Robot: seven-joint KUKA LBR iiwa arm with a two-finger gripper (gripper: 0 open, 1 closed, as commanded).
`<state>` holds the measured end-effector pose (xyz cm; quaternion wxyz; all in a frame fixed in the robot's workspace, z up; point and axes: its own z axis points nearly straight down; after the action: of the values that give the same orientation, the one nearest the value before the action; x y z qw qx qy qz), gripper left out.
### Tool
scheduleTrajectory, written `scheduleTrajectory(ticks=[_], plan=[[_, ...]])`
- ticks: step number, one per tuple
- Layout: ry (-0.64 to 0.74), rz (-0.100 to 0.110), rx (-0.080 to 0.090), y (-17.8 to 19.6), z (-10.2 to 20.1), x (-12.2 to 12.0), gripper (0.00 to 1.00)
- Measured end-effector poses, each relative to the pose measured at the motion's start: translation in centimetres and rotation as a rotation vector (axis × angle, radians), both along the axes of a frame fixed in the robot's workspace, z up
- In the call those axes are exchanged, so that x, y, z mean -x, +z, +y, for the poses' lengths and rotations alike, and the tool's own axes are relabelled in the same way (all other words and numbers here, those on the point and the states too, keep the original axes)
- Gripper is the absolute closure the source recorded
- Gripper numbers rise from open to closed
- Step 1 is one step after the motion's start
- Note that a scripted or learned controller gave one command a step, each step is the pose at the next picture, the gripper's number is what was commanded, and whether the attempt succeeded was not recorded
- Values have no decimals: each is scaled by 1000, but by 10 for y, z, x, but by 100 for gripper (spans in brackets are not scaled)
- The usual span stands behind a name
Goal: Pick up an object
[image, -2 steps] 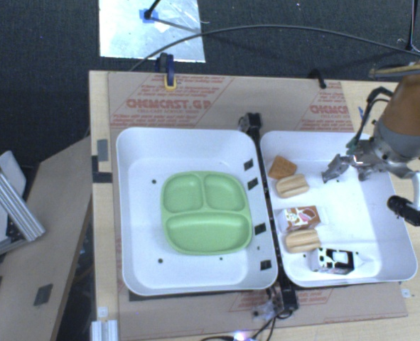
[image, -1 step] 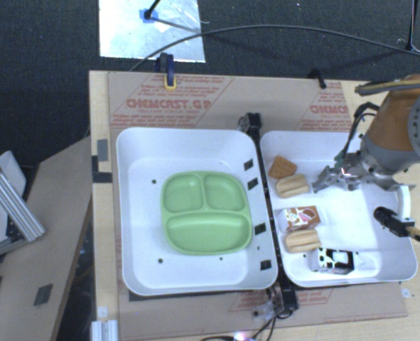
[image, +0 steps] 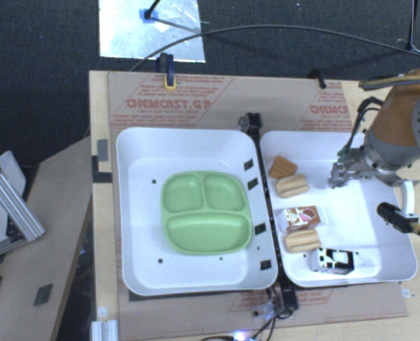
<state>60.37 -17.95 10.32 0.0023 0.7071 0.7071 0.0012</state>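
Toys lie scattered in the right bin point(image: 380, 261), any of which could serve as the object to pick up. I count five there: a tan wedge point(image: 282, 167) like a slice of bread near the top left corner, a pale bun point(image: 292, 185) just below it and nearly touching it, a small square packet point(image: 300, 217) with brown and red print in the middle, a second bun point(image: 302, 241) just below that, and a black and white block point(image: 335, 260) near the bottom edge. All five sit along the left half of that bin.

To the right of the first bun, a little apart from it, hangs the end effector point(image: 340, 175) at the end of a grey arm point(image: 401, 130) with an orange band. It is over bare bin floor and nothing sits between its fingers; whether they are spread or pressed together I cannot tell from this angle.

My judgement is that the task is at the approach step, with no object grasped yet. The next move calls for shifting left over the nearest bun or the wedge, then lowering to close around it.

Further out, the left bin point(image: 138, 190) holds one green plate point(image: 207, 212) with three compartments. Both bins, two in all, rest side by side on a cardboard sheet point(image: 195, 98) covering the surface.
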Motion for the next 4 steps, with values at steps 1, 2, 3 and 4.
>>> scheduleTrajectory(ticks=[1,2,3,4], plan=[[-1,-1,0,45,-6,-3,100],[-1,-1,1,92,-13,-5,100],[4,-2,1,142,-10,2,100],[8,4,-2,139,39,5,100]])
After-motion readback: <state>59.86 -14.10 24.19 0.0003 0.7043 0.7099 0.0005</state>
